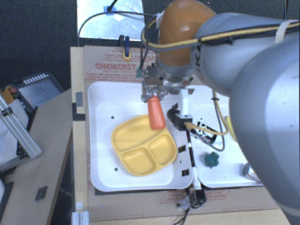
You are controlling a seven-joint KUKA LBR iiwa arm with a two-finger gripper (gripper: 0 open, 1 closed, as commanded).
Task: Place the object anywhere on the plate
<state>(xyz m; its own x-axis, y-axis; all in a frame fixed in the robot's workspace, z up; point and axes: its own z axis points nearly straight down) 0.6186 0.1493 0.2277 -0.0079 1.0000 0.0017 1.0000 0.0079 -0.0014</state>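
A yellow plate (140,146) with three compartments lies in the left bin (101,125), toward its front right. An orange carrot-shaped object (156,113) hangs point-up end in my gripper (153,97), whose fingers are shut on its top. The carrot's lower end sits over the plate's back right rim. The arm's wrist and orange band (180,29) hide the back of the bin behind the gripper.
The right bin (225,177) holds a small teal object (211,159) near its front left. A yellow item (230,125) and a metallic piece (250,171) peek out from under the arm. Black cables (199,128) trail over the divider between the bins.
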